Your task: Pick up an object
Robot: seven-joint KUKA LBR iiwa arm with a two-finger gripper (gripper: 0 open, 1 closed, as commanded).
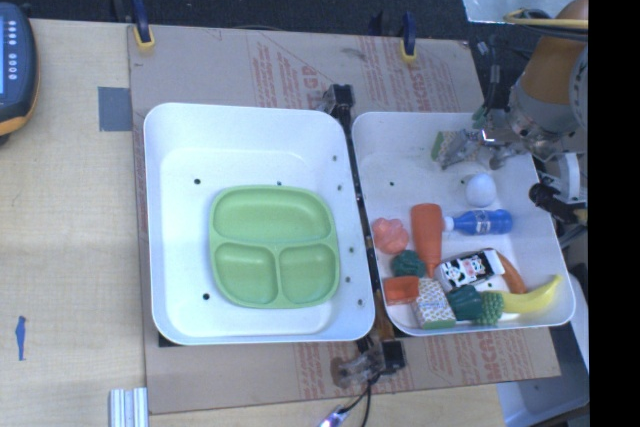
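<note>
The right white bin (400, 150) holds several toy items along its front half. Among them are a white ball (481, 187), a blue bottle (482, 221), an orange carrot (427, 233) and a yellow banana (532, 298). A black-and-white carton (470, 270) lies between the carrot and the banana. My gripper (466, 147) is low in the bin's far right part, just above the white ball. A small green item (439, 147) lies right at its left side, and contact is unclear.
The left white bin (180, 165) holds a green divided plate (273, 245). A pink item (390, 235), a dark green piece (407, 264), a red block (401, 290) and a green bushy toy (478, 306) crowd the right bin's front. Clamps (408, 33) hold the cardboard behind.
</note>
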